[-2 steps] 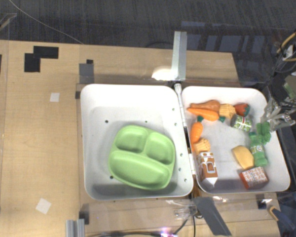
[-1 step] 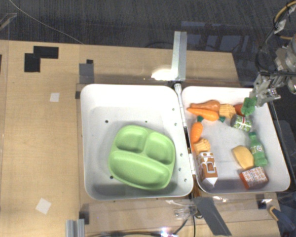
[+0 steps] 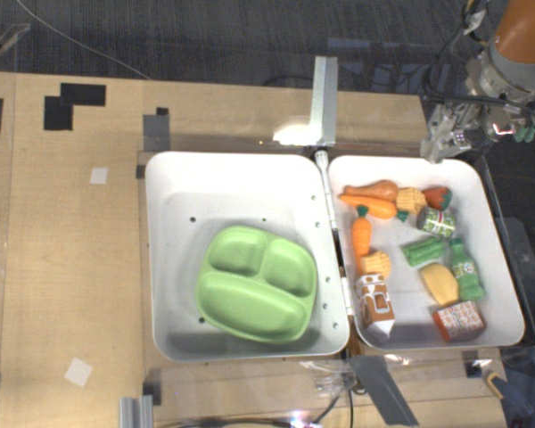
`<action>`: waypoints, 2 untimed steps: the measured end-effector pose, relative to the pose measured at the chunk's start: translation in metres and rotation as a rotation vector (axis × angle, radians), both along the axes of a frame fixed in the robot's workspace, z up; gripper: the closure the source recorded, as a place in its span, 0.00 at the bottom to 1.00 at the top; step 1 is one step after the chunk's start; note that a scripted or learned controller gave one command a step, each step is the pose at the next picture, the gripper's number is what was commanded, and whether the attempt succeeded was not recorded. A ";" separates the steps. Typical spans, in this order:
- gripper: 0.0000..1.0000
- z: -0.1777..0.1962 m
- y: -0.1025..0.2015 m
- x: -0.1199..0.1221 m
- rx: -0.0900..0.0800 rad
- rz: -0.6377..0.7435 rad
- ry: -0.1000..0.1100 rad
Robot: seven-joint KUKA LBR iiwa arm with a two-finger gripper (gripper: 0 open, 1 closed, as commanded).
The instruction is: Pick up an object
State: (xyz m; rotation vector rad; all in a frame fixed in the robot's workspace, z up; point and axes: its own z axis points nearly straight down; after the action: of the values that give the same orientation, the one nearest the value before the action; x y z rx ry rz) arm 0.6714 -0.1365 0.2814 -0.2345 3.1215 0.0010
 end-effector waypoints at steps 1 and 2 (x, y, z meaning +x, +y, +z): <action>1.00 -0.029 0.048 -0.055 0.001 -0.074 0.003; 1.00 -0.028 0.176 -0.085 0.005 -0.071 0.003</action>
State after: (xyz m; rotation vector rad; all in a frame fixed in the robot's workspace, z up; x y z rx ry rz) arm 0.5868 0.0391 0.2530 -0.1231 3.1301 0.0078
